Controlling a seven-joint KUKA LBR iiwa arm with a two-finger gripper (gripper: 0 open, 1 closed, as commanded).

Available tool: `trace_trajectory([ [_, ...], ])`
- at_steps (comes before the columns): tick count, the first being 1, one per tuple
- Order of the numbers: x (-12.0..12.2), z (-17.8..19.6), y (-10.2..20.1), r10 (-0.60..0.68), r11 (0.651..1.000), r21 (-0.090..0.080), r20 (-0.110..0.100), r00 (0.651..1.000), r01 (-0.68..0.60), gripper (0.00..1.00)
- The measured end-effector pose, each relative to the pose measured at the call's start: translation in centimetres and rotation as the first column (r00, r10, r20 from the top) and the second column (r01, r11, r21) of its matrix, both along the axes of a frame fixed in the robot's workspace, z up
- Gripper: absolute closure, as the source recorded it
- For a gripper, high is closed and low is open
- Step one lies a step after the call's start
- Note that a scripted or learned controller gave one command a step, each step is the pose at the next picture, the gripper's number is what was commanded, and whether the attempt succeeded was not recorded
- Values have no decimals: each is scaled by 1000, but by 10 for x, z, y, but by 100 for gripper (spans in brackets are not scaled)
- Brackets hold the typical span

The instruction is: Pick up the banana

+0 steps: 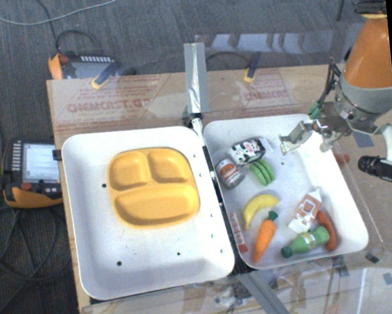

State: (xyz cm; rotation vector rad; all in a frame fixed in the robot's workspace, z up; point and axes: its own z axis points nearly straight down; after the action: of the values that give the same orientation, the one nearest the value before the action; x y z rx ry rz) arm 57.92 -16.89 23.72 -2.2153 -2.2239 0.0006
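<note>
Nothing is picked yet: the banana (259,207) lies in the right bin (350,203), just above the toy carrot (263,238) and below the green pepper (261,172). The gripper (308,136) hovers well apart from it, up-right, fingers spread and holding nothing; reaching, descending and grasping remain.

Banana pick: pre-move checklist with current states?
1. Banana in view in the right bin: ok.
2. Banana top unobstructed: ok; the carrot lies just below it, close, contact cannot tell.
3. Gripper over the banana: not ok; it is at the bin's upper right, well off the target.
4. Gripper free of any item: ok, nothing between its fingers.
5. Path from gripper to banana: the green vegetable and the cow-print item lie nearby; clearance cannot tell.
</note>
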Motion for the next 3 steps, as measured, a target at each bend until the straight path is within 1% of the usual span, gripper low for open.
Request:
trace_trajectory([
  [1, -14, -123, 52, 130, 992, 2, -1, 992, -130, 0],
  [2, -51, -147, 66, 204, 979, -11, 19, 979, -204, 0],
  [3, -50, -138, 67, 204, 979, -10, 20, 979, -204, 100],
])
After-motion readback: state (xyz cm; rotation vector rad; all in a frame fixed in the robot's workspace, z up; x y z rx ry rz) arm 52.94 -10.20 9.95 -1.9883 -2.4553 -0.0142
